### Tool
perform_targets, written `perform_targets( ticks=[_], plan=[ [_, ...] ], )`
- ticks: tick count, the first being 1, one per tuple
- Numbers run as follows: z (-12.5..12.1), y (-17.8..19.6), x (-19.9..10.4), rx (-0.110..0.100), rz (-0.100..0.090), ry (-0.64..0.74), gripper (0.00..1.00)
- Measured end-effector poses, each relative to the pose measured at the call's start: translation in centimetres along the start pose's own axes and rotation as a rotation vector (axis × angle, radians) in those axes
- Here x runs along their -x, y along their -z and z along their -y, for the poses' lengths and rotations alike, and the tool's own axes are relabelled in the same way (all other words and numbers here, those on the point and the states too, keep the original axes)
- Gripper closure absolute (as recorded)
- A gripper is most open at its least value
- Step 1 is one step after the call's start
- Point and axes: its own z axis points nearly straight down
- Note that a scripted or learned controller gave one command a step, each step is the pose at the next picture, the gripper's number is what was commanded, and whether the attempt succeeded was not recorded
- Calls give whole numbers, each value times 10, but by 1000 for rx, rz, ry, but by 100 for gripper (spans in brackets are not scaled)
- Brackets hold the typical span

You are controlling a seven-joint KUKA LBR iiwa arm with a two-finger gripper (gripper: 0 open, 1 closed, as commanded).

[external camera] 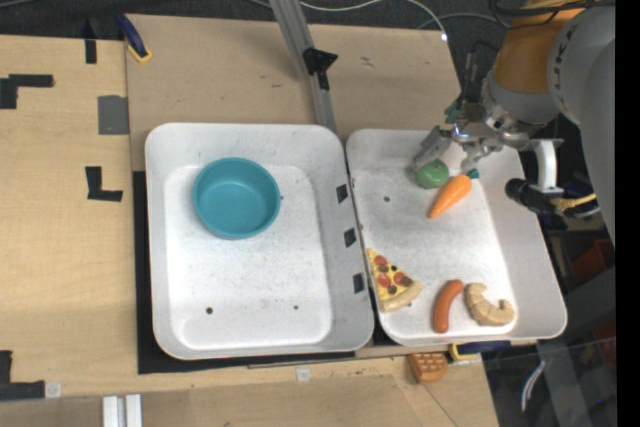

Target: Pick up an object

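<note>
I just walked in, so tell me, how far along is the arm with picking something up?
Done: the claw has reached the right bin and sits low over the green object beside the carrot. In hand: closing in on that green piece, though a grip isn't clear. Left: grasping and lifting; it looks unlifted.

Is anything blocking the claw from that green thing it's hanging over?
Nothing visible. The gripper sits right over the green object at the far end of the right bin. The carrot lies just beside it, close enough to get bumped.
</note>
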Motion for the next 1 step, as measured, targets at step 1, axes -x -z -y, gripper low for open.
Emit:
perform_targets(
  ticks=[1],
  plan=[
    [10,-54,-7,-1,-1,0,0]
  ],
)
